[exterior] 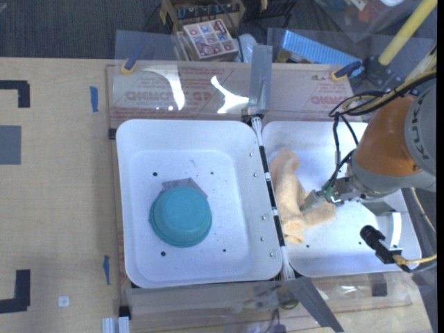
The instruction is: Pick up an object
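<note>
A pale tan, soft cloth-like object (290, 189) lies along the left side of the right bin (326, 255), stretching from its middle towards the front. My gripper (316, 201) is low over the right edge of this object, about level with its lower half, and seems to touch it. The grey arm with its orange band (388, 148) comes in from the right above the bin. A teal bowl (181, 216) sits upside down in the left bin (139, 151), far from the gripper.
A small grey patch (182, 184) peeks out behind the teal bowl. A raised divider (267, 186) separates the two bins. Behind the bins stands a clear panel (208, 92), with boxes and clutter beyond it.
</note>
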{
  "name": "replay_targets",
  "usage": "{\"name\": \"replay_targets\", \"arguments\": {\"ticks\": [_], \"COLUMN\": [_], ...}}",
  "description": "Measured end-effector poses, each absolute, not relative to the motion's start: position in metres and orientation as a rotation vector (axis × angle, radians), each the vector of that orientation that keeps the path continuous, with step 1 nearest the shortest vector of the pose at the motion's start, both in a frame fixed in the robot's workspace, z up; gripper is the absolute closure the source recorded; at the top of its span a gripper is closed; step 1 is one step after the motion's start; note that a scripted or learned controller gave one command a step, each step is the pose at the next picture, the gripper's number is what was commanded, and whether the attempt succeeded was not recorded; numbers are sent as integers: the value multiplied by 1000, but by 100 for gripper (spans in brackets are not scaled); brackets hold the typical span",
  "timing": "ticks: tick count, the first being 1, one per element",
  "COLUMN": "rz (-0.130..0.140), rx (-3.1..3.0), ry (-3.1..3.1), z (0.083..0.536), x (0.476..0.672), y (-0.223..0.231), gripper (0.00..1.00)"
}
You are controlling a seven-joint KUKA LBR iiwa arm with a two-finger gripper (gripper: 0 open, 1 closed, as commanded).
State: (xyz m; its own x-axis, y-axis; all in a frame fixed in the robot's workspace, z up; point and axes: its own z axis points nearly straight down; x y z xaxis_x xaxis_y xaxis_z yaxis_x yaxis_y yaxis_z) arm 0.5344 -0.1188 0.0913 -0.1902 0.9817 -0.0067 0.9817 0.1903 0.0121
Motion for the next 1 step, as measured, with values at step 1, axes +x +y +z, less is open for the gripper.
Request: {"name": "replay_targets", "arguments": {"ticks": [1], "rz": [15], "rx": [1992], "ry": [2412], "z": [102], "x": [535], "y": [-118], "gripper": [100]}}
